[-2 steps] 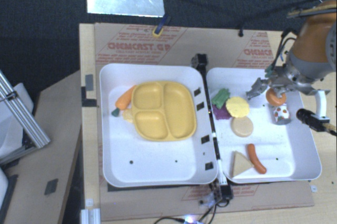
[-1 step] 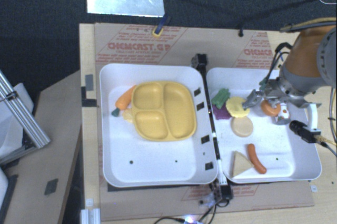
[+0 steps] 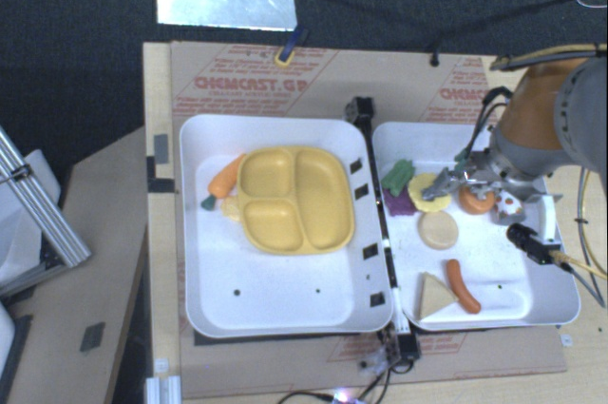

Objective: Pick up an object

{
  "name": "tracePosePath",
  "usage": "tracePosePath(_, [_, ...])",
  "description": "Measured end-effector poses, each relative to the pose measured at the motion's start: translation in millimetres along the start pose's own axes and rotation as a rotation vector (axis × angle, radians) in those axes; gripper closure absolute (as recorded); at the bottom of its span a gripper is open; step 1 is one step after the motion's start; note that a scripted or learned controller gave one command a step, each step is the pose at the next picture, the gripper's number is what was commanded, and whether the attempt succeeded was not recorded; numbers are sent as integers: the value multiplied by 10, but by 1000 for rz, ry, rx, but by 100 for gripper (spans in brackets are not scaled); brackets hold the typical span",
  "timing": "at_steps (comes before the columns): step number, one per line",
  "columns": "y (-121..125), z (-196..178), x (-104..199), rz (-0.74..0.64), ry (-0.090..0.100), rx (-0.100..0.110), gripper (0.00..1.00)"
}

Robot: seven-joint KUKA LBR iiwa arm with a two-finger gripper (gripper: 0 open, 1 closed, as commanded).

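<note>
Over the right bin, the gripper hangs above a yellow toy; its grip state cannot be told. An orange sausage lies well below, running diagonally.

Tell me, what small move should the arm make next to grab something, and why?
Probably a short straight drop. The gripper hovers in the right white bin over a cluster of toy food: a flat yellow piece, a purple piece and a green leafy piece. Nothing appears held, so lowering onto the yellow piece seems the nearest pick.
</note>
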State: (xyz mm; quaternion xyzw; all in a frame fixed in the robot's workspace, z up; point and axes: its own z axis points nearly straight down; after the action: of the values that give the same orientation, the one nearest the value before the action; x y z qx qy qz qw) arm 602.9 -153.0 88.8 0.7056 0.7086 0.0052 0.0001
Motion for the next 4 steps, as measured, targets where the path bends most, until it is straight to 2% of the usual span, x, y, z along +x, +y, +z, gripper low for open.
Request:
tracePosePath(1, [21, -140, -24, -1, -8, -10, 100])
tracePosePath(2, [-34, -716, 37, 0, -8, 1, 100])
tracePosePath(3, [-28, -1363, 49, 0, -9, -1, 100])
tracePosePath(4, [-19, -1360, 50, 0, -8, 4, 100])
